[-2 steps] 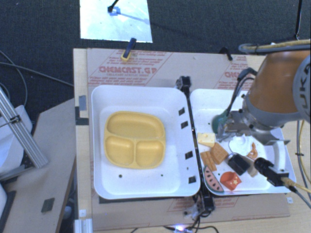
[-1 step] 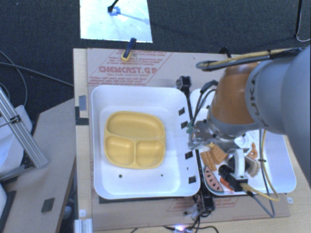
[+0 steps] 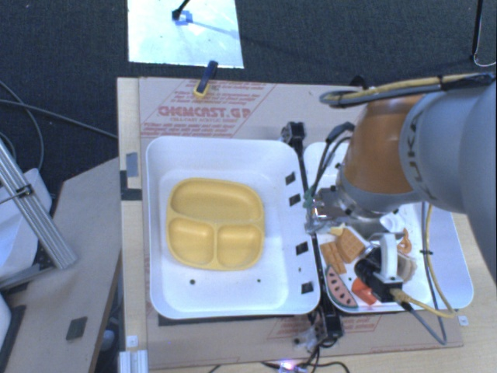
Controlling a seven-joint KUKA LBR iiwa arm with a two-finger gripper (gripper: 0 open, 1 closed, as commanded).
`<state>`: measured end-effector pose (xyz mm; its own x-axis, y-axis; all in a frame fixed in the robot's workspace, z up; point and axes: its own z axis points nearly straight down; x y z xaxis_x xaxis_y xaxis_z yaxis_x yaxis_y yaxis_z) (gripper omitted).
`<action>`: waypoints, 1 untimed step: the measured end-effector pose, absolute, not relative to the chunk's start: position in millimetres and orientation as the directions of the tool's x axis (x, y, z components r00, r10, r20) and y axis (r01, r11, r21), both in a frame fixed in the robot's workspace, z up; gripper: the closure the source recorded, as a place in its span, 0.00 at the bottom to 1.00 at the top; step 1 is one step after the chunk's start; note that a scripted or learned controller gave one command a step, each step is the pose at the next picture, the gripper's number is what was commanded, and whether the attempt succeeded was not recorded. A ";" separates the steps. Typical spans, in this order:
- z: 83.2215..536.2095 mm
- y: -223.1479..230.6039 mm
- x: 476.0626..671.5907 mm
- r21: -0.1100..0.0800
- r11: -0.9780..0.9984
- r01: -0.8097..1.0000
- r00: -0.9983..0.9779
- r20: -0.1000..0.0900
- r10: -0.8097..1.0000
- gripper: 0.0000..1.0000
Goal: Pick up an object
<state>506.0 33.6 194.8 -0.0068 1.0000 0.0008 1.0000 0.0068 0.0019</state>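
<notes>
My gripper (image 3: 326,217) hangs low over the right bin (image 3: 458,286), close to its left wall, with the grey and orange arm covering most of that bin. Just below it lie tan waffle-like pieces (image 3: 344,249). A watermelon slice (image 3: 337,283) and a small red piece (image 3: 363,291) sit near the bin's front edge. An orange curled piece (image 3: 405,244) and a white item (image 3: 392,224) lie to the right of the wrist. Nothing shows between the fingers.
The left bin (image 3: 167,286) holds a yellow divided plate (image 3: 216,222) in its middle. Black clips run along the wall between the two bins. A cardboard sheet (image 3: 233,107) lies under both bins, with a yellow and blue tool (image 3: 205,80) at its back edge.
</notes>
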 end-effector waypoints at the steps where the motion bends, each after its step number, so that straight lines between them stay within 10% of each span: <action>1: 201.0 -27.0 486.2 0.001 -0.004 1.000 0.004 0.000 1.000 1.00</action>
<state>486.2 -27.0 201.0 0.0037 1.0000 0.0004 1.0000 -0.0037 0.0006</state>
